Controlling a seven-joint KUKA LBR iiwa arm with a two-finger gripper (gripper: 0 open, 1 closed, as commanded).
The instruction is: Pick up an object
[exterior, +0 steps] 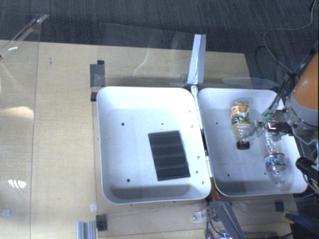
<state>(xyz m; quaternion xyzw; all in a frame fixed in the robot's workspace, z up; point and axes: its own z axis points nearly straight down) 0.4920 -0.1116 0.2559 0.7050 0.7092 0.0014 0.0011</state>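
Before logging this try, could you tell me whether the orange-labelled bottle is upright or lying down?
Lying down: the orange-labelled bottle rests lengthwise on the right bin floor.

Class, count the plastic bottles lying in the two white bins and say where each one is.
2, both in the right bin: an orange-labelled bottle near its middle, a clear bottle towards its right side. The arm could hide more.

Left bin [114, 133]: floor largely open; a flat black ribbed pad [169, 155] lies near its centre, with free room on all sides. Right bin [219, 148]: left half open. Two clear bottles obstruct the right half, one with an orange-green label [240, 122], one with a blue-red label [275, 161]. The arm [305, 98] overhangs the right rim. Raised bin walls meet between the bins.
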